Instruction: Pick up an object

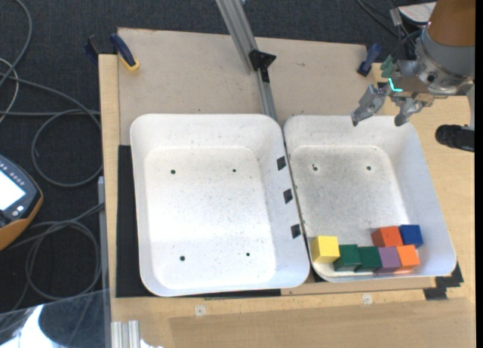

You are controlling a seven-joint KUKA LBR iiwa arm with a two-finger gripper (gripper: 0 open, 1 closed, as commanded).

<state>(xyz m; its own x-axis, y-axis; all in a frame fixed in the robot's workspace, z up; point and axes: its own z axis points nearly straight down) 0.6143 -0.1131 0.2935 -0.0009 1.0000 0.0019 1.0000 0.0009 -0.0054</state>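
Arm up high, nothing picked yet.

The gripper (385, 111) hangs over the upper right of the frame, above the far rim of the right bin (430, 188), its two fingers spread apart with nothing between them. All the blocks sit huddled at that bin's lower edge: a yellow block (326, 247), two green blocks (358, 257), a purple block (389, 257), two orange blocks (398, 247) and a blue block (411, 235), well apart from the gripper. The left bin (143, 188) has no part here. To my eye the whole job is left: reach, close, lift.
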